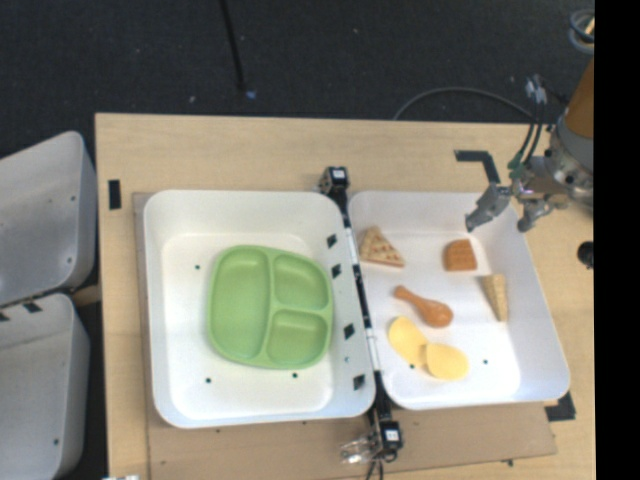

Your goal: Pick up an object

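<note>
The right bin [520, 358] holds several food toys: a tan wedge [380, 248], an orange-brown block [460, 256], a drumstick [424, 306], a cone [497, 296] and two yellow slices [426, 350]. My gripper [507, 212] hangs open above the bin's far right corner, fingers spread, with nothing between them. The orange-brown block lies just below and left of it.
The left bin [180, 228] carries a green divided plate [269, 306]. A black cable [450, 96] loops over the bench behind the right bin. Small clips sit along the seam between the bins. White chairs stand at the left edge.
</note>
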{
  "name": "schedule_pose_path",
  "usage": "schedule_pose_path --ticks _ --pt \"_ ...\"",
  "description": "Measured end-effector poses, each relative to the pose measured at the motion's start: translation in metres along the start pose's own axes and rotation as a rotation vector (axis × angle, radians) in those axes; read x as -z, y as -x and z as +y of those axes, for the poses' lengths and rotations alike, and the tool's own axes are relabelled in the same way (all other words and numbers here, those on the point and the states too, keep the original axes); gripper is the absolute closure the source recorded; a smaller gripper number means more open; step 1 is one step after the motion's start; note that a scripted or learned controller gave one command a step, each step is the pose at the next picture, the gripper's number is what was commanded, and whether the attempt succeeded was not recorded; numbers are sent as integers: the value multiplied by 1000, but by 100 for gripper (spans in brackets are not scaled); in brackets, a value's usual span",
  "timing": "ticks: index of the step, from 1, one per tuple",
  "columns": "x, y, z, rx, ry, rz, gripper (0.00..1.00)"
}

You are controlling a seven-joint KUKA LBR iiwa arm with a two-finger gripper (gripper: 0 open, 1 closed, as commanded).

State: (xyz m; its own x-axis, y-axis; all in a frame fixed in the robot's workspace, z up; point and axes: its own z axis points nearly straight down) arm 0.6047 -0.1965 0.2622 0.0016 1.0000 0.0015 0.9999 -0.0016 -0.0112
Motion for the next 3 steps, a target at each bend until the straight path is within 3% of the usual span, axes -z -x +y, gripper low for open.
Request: schedule_pose_path --ticks 1,3 --pt "8 -1 2 2 12 -2 0" --pt "-113 -3 -5 1 7 -3 0"
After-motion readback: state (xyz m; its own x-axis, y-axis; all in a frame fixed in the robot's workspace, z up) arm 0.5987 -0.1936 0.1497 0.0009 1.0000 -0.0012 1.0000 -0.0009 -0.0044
